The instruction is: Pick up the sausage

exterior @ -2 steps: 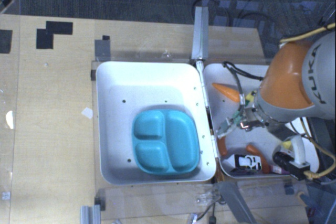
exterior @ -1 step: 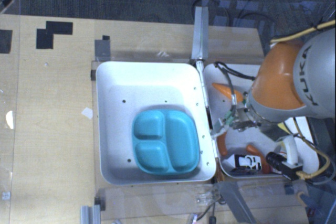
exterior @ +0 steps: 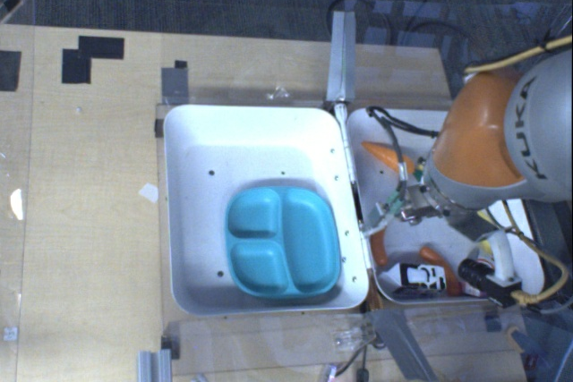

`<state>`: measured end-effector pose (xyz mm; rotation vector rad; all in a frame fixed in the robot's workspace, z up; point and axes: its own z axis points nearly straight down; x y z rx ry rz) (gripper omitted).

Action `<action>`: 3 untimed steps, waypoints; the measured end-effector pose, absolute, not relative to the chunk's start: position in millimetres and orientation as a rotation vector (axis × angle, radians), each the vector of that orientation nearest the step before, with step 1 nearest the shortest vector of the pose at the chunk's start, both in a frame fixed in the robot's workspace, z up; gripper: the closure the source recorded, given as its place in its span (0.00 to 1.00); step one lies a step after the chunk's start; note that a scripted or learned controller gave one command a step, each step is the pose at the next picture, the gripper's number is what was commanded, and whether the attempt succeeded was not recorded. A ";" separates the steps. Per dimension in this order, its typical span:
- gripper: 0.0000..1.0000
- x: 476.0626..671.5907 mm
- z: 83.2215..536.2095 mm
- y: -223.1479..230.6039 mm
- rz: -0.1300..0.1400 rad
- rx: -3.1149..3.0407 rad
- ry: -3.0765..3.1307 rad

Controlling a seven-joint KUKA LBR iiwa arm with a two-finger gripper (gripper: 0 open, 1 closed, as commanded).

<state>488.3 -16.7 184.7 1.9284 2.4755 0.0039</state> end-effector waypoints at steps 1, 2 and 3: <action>0.00 488.0 185.0 -63.2 0.004 1.881 2.510; 0.00 487.7 113.5 -100.4 0.003 1.799 2.572; 0.00 489.6 90.2 -92.0 0.008 1.909 2.485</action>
